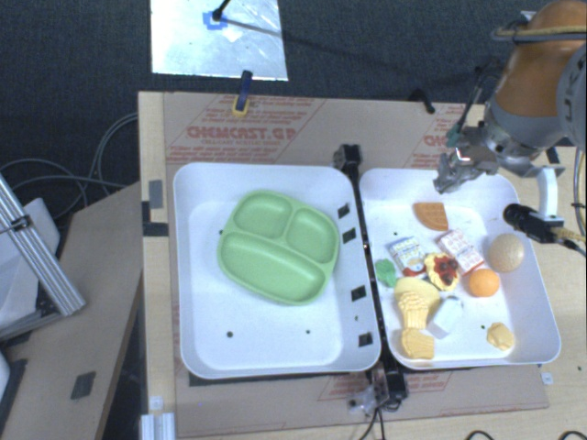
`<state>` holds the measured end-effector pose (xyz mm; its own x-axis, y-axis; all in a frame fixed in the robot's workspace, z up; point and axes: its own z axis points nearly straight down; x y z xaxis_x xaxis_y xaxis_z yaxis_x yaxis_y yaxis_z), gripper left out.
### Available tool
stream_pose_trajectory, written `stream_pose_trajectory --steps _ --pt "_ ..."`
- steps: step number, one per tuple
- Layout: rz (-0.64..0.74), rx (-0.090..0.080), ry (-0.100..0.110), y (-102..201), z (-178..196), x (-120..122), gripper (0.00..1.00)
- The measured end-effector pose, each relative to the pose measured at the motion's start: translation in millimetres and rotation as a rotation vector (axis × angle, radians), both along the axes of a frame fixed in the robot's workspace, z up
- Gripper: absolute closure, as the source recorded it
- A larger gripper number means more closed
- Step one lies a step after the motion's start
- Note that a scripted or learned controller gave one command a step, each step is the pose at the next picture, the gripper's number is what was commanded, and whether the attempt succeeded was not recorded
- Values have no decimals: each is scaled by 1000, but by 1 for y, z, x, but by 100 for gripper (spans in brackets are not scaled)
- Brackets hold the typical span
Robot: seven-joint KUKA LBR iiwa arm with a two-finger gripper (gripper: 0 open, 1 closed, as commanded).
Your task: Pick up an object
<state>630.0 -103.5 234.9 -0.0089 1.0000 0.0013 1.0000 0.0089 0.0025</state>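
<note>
Gripper [456, 174]: above the far edge of the right bin [537, 314], nothing seen in it; whether it is open or closed cannot be told.
Nearest item: tan wafer [430, 214], just inside that far edge.
Bin middle: food packets [459, 249], orange ball [483, 283], beige egg [505, 252].
Near edge: yellow pieces [415, 319].
Left bin [197, 337]: green divided plate [279, 246] at centre.

SITE: I work in a robotics lab | PROOF: bench [266, 126] of printed board | loose cables [110, 145] left of it | aluminium framing [37, 255] further left | dark carpet behind the bench
</note>
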Motion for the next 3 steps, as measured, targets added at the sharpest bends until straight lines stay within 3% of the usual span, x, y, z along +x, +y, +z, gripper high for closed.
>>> stream_pose_trajectory --steps 1,2,3 --pt "-2 -1 2 43 -1 -19 100" --pt "-3 -2 2 44 -20 -13 100" --pt "-2 -1 0 51 -15 -11 100"
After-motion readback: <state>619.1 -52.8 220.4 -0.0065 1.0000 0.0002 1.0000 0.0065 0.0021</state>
